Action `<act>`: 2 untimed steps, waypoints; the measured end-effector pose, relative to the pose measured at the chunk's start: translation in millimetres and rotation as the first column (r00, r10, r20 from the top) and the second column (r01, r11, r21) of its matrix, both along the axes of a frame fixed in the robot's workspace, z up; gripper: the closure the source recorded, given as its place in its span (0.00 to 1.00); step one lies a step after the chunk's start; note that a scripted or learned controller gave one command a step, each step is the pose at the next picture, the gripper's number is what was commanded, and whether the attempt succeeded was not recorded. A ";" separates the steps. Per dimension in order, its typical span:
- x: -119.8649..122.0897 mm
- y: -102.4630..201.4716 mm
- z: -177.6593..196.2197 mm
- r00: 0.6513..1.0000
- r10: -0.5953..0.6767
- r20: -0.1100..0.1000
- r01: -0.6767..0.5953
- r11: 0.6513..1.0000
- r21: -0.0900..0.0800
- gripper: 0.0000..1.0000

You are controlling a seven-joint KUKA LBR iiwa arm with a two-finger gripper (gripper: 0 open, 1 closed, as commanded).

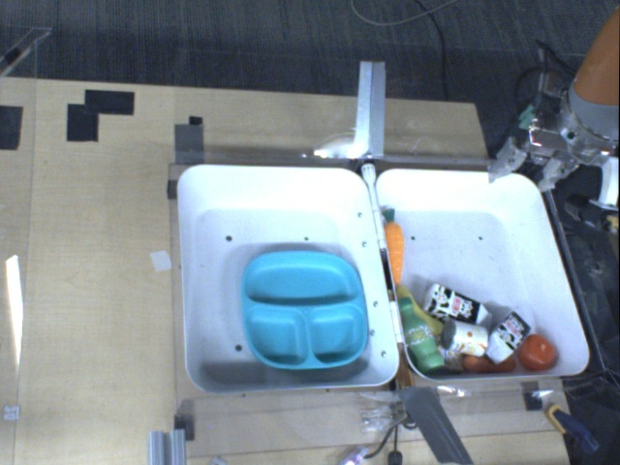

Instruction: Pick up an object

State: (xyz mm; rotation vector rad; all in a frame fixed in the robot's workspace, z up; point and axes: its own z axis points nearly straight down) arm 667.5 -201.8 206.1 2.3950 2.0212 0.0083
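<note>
**Object cluster and gripper about the right bin**

The candidate objects lie heaped in the near corner of the right bin (484,216), against the divider shared with the left bin (208,260): a green bottle (418,335), a black-and-white carton (455,305), a small white can (469,338), a second small carton (510,331) and a red tomato (538,353). An orange carrot (393,248) lies apart from the heap, its long axis running along the divider wall. The left bin holds a blue divided tray (305,308). The gripper (542,158) hangs over the far right corner of the right bin, diagonally across its bare floor from the heap, with nothing visible between its fingers; their spread cannot be told at this size. In judgement, the coming move is a diagonal travel towards the near corner, then a descent
</note>
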 end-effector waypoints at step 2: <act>-4.7 8.7 -118.7 0.997 0.076 -0.002 -0.076 0.997 0.000 0.00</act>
